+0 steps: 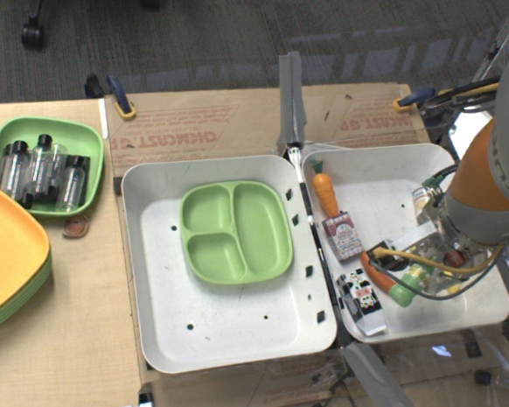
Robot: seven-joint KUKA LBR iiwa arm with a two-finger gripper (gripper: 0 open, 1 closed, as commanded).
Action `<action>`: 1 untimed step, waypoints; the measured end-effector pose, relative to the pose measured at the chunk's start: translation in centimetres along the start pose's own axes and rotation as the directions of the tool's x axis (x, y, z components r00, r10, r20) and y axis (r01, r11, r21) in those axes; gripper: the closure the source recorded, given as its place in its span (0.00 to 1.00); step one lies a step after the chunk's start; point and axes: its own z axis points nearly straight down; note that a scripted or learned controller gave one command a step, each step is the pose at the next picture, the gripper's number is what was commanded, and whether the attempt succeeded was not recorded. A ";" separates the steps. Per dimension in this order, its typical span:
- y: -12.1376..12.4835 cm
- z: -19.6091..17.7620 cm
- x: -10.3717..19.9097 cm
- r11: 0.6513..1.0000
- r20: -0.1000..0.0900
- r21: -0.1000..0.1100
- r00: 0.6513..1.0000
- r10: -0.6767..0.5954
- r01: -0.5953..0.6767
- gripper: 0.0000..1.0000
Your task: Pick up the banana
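Observation:
My gripper (420, 262) is low in the right bin (474, 313), near the middle of its front half, and the arm with its orange band (485, 180) comes in from the right. Clutter around the gripper hides its tips. A yellowish curved shape lies under the gripper; I cannot tell whether it is the banana or a cable. Touching the gripper's left side are a red-orange item (378, 274) and a green item (400, 295).
The right bin also holds a carrot (323, 193) at the back left, a maroon packet (342, 235) and a black-and-white packet (361, 297) along the left wall. A green divided plate (237, 232) lies in the left bin (158, 320). Left of it are a green tray of bottles (45, 166) and stacked orange plates (8, 253).

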 end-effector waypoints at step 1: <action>-0.6 -4.9 2.2 0.994 0.000 -0.001 0.994 -0.109 0.109 1.00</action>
